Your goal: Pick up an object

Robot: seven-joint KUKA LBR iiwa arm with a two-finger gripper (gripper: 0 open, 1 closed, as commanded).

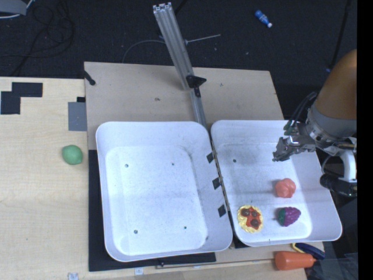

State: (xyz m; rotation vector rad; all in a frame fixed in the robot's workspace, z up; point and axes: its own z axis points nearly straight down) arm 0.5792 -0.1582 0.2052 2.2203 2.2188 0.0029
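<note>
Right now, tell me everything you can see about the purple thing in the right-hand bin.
The purple toy grape bunch looks like moulded plastic, a lumpy cluster with a small green patch at its left end. It lies on the floor of the right bin near the front edge, below the orange-pink toy fruit and right of the yellow toy pizza, touching neither. The gripper hangs well above it in the picture.

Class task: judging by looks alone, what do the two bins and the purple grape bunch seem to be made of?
Right bin and left bin: likely thin moulded plastic, matte white, with rounded rims and corners.
Grape bunch: probably toy plastic or rubber; flat, uniform purple colour. Too small to be sure.
</note>
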